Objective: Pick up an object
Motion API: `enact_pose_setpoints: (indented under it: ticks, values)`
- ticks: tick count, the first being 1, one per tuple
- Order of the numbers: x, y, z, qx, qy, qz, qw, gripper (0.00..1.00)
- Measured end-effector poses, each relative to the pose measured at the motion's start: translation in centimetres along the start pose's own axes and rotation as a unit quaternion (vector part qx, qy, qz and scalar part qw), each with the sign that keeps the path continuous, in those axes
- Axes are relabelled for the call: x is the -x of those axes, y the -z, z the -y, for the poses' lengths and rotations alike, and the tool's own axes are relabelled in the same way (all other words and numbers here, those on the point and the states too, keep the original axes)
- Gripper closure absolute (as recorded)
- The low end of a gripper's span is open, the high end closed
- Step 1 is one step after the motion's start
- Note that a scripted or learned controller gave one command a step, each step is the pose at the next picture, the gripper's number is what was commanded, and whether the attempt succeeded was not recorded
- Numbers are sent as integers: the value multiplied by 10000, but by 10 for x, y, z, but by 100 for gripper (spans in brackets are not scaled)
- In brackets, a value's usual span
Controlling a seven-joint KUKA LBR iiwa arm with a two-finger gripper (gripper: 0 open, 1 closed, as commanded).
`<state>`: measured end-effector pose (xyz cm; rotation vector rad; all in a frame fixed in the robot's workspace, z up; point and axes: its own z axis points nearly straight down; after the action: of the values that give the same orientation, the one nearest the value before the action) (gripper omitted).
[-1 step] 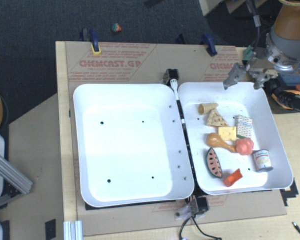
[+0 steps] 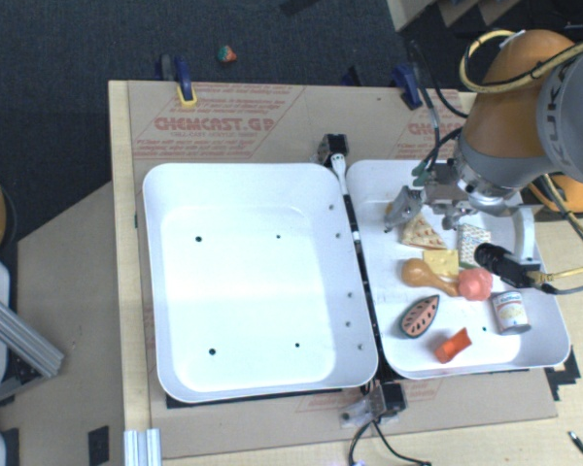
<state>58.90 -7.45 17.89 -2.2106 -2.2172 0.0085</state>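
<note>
We see the gripper (image 2: 429,205) spread above the right bin's (image 2: 549,343) far end, over a pizza-slice toy (image 2: 424,233); six more objects crowd there. The left bin (image 2: 165,260) offers open room.

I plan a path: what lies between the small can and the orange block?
Bare white floor of the right bin between the small can and orange block, in the camera view.

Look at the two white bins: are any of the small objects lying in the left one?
No: the objects, such as the orange block, lie in the right bin.
</note>
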Motion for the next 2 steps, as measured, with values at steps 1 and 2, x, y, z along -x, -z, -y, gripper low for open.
enact_pose_setpoints:
  ticks: [1,2]
  values:
    - [34,-98,21,56,-26,27,10000,0]
    - [32,-82,19,86,-18,21,10000,100]
